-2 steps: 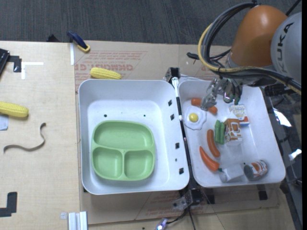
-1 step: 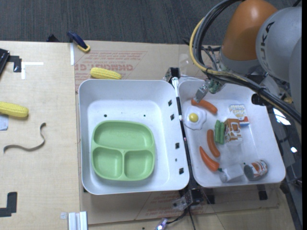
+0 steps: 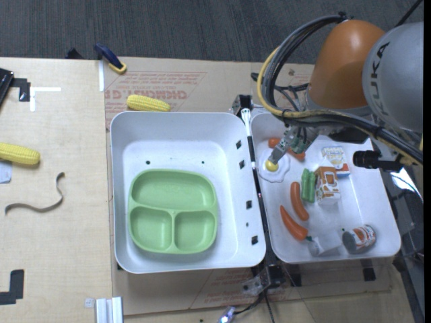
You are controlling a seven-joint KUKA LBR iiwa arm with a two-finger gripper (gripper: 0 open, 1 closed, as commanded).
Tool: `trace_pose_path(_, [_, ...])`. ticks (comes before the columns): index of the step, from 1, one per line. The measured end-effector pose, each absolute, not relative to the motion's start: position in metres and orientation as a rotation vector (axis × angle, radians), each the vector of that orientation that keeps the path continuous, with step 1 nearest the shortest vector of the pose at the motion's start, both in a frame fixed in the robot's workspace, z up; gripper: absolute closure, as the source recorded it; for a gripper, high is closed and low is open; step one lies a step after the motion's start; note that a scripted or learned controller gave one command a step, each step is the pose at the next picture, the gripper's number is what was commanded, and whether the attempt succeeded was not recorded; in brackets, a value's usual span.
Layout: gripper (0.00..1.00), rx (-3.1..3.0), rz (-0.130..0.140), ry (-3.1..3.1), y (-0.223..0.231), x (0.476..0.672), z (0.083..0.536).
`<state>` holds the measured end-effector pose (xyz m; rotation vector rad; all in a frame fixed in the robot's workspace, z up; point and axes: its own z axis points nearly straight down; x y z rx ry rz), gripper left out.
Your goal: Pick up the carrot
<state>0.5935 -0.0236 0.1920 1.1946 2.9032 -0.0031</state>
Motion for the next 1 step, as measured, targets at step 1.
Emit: trace_pose_path(1, [0.0, 1.194, -0.003, 2.904, -0.0235, 0.5935, 0.1919])
